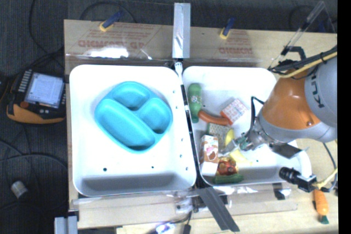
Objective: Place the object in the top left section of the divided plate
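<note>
Arm (299, 109) bent low over right bin (258, 76), jaws (243, 143) among toys

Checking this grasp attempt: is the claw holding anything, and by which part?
Cannot be told: the claw is low among the toy food in the right bin, its tips obscured.

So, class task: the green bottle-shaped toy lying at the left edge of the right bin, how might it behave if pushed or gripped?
The green bottle-shaped toy looks rounded and lies on its side, so a push would probably roll it. Its surface looks smooth, so it may slip when gripped. It lies against the bin wall, which could make closing around it awkward.
</note>
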`<state>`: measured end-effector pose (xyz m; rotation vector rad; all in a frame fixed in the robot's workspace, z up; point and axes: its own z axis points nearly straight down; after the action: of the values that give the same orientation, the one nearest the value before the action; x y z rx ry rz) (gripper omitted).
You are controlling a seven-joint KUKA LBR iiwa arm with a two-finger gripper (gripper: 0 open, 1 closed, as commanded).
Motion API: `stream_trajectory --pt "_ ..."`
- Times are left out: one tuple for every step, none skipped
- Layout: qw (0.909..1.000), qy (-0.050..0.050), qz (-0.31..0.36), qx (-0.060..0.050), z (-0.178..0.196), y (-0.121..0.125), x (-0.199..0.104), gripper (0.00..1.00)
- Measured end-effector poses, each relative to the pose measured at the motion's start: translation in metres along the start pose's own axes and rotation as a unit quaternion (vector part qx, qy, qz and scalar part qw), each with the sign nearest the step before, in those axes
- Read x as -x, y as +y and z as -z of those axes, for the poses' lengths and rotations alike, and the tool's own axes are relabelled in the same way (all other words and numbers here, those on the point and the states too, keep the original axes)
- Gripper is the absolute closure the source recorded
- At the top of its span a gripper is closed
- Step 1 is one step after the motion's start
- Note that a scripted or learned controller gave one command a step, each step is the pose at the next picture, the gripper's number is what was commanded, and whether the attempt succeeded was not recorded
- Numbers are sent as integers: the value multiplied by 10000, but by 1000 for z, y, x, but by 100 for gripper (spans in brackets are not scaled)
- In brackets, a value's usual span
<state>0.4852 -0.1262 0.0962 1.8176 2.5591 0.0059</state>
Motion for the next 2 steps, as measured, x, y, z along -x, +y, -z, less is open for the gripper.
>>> stream_trajectory --pt "9992 6 387 -39 4 -16 37 100" --pt "9992 4 386 -34 4 -15 37 0"
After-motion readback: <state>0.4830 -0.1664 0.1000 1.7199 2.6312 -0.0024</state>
